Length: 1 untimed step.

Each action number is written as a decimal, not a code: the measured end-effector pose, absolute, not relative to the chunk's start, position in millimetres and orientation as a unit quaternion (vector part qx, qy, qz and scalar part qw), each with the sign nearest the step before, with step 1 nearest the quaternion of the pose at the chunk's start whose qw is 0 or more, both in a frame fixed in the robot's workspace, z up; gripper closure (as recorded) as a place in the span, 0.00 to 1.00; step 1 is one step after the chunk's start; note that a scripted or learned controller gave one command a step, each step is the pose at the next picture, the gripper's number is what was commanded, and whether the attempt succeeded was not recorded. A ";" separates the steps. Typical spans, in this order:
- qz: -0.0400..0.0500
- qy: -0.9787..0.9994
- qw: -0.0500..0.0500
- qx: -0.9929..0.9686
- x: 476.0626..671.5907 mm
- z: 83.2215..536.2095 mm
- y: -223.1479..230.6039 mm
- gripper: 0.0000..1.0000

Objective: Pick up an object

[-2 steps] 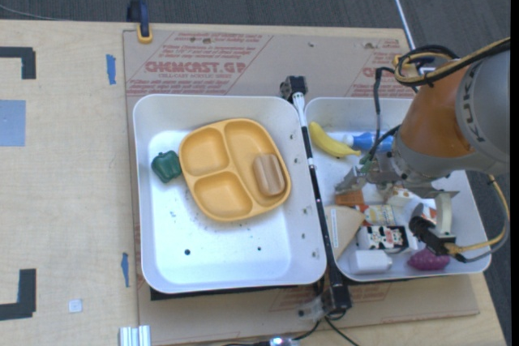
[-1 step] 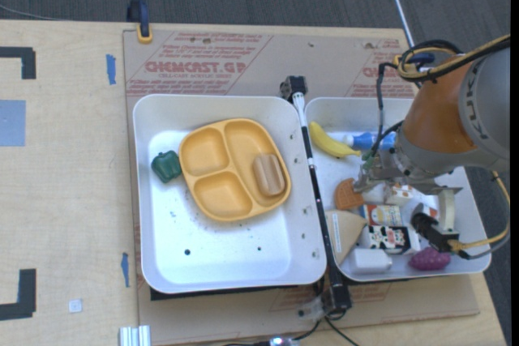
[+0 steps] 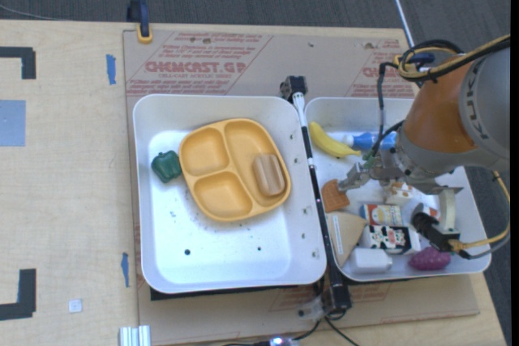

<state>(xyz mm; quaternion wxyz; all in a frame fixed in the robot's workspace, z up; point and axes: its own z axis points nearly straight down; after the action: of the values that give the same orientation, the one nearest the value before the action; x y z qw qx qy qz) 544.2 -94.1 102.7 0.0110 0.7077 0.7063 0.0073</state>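
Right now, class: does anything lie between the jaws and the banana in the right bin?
Nothing visible does. The gripper hangs over the right bin, with bare white floor between it and the banana. The brown wedge lies on its other side.

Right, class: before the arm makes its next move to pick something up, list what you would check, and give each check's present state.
1. Tool is over the right bin: ok.
2. Something lies close to the tool: ok, the brown piece sits just below it.
3. Tool already holds something: cannot tell.
4. Room around that piece: not ok, the banana and the tan wedge crowd it.
5. Left bin items stay out of the way: ok, the yellow tray and the green pepper lie apart from the arm.
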 end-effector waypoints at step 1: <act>0.002 0.707 0.004 0.707 614.8 88.1 -148.8 0.00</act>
<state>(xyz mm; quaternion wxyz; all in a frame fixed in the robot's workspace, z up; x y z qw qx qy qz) 614.8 -148.8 88.1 0.0044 0.7067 0.7075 0.0016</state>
